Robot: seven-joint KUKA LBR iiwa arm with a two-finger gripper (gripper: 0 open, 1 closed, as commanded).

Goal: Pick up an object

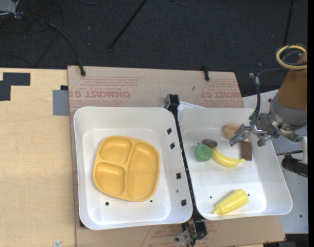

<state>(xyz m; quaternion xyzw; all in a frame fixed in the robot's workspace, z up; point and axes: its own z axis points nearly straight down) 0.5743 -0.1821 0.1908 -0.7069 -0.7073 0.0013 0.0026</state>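
Observation:
The right bin (pixel 273 189) holds several small items. A green round fruit (pixel 202 153) lies beside a dark brown lump (pixel 210 143) and a yellow banana (pixel 227 160). A yellow squeeze bottle (pixel 231 201) rests near the front. At the bin's far right my gripper (pixel 249 138) hangs low with its fingers (pixel 239 136) spread open. A brown rectangular block (pixel 246 150) stands just below the gap between them, touching the banana's right tip. A tan piece (pixel 230 131) lies just left of the left finger. Nothing is seen held.
The left bin (pixel 90 122) holds a yellow divided plate (pixel 127 168). A black divider (pixel 178 153) runs between the two bins. Cardboard (pixel 126 89) lies under both bins, and a wooden bench top (pixel 28 158) stretches to the left.

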